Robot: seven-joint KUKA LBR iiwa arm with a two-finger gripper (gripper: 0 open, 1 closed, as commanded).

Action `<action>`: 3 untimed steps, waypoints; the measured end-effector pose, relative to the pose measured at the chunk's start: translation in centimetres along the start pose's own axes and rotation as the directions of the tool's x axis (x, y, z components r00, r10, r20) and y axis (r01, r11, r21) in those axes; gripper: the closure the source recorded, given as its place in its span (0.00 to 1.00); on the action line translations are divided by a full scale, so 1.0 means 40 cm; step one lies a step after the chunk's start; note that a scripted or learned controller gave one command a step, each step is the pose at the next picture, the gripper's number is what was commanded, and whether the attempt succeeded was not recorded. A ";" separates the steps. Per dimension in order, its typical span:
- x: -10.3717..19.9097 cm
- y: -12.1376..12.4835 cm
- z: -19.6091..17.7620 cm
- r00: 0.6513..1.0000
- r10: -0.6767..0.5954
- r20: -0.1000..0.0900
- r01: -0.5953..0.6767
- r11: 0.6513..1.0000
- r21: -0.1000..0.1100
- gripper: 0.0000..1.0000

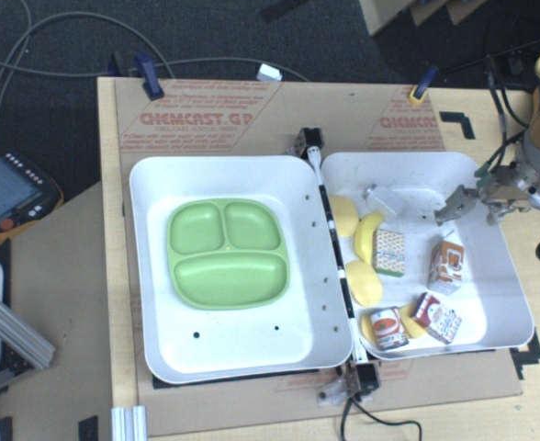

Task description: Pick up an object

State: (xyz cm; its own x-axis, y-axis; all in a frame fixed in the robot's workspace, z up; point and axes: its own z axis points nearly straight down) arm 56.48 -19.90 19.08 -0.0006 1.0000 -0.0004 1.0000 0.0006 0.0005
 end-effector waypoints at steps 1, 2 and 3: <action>-0.018 -0.060 0.251 1.000 0.001 -0.001 -0.001 1.000 0.003 0.00; -0.019 -0.057 0.225 1.000 0.002 0.000 -0.002 1.000 -0.001 1.00; 0.172 0.144 0.259 1.000 -0.002 -0.001 0.002 1.000 -0.006 1.00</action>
State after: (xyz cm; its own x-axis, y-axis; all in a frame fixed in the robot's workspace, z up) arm 62.23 -13.04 8.72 -0.0022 1.0000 0.0007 1.0000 0.0022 0.0065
